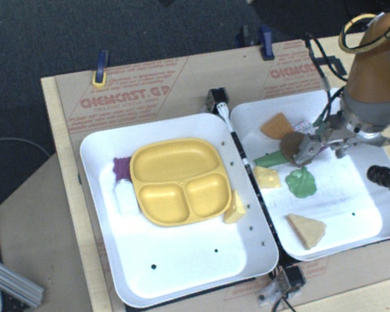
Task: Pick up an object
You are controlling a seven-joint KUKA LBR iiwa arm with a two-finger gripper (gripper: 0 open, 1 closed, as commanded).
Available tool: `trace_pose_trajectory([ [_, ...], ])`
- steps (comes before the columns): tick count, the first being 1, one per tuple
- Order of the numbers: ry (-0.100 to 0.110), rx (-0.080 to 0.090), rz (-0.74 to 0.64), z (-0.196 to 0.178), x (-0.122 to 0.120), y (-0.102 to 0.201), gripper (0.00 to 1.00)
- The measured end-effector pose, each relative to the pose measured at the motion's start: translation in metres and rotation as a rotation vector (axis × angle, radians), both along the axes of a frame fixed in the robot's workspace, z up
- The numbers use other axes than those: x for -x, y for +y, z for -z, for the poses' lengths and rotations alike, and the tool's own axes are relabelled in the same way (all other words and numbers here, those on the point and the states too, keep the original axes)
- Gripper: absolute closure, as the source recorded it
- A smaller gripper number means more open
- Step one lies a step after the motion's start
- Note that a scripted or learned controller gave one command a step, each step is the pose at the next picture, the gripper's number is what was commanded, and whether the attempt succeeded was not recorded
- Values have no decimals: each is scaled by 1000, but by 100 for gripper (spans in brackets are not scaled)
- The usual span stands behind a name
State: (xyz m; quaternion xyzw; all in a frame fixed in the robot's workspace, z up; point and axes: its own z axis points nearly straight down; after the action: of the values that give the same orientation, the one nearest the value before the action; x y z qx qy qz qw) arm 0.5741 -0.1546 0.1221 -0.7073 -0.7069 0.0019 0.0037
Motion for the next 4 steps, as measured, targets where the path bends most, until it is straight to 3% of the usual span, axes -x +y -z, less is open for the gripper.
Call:
trace_pose_trajectory([
  [1, -3, 0, 0, 40, 0, 1, 0],
  [2, -8, 2, 1, 27, -1, 0, 100],
  [4, -14, 5, -2, -80, -7, 7, 100],
])
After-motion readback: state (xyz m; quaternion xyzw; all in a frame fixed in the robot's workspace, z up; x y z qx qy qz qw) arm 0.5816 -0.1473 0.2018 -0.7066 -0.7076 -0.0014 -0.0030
